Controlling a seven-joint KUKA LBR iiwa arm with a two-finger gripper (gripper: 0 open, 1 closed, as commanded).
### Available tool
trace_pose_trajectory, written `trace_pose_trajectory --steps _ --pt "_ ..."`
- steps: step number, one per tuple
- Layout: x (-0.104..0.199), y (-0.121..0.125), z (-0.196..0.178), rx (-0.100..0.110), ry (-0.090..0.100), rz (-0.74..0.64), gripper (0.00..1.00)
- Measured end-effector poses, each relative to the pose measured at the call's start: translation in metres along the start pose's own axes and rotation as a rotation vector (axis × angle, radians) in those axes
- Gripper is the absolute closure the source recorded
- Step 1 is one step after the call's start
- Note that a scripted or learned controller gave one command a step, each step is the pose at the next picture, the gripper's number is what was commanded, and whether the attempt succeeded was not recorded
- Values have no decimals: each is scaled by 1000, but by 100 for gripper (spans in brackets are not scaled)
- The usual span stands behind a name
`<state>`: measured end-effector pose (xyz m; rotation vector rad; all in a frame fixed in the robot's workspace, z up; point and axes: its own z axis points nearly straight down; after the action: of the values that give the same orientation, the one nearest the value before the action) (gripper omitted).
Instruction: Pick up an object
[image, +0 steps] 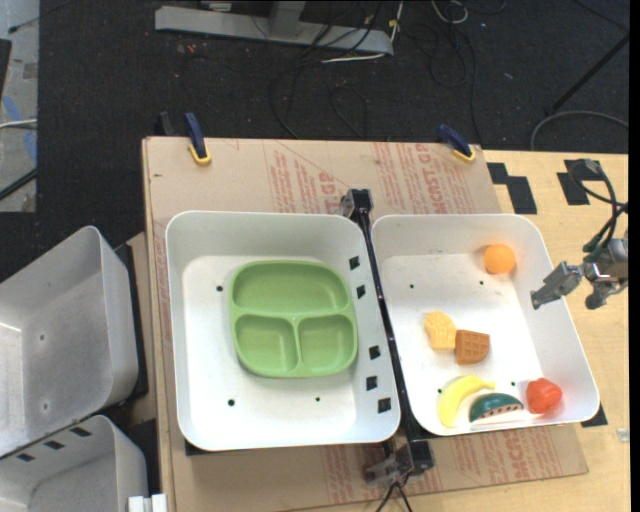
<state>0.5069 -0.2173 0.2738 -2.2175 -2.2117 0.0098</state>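
While jaws (572, 280) hang at right bin (570, 340) edge, width can't be told; go for orange ball (500, 259), approach vert., centred.

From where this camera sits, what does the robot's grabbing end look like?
At the picture's right edge, the gripper is a small assembly of grey and silvery metal parts, angular, with a dark grey piece pointing toward the right bin. Thin dark cables loop above it. Its finer details are too small to tell.
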Motion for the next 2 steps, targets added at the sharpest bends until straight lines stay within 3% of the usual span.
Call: trace_pose_trajectory --steps 1,2 --pt "1 2 -6 -11 -3 -4 0" --pt "4 3 58 -6 0 -1 0"
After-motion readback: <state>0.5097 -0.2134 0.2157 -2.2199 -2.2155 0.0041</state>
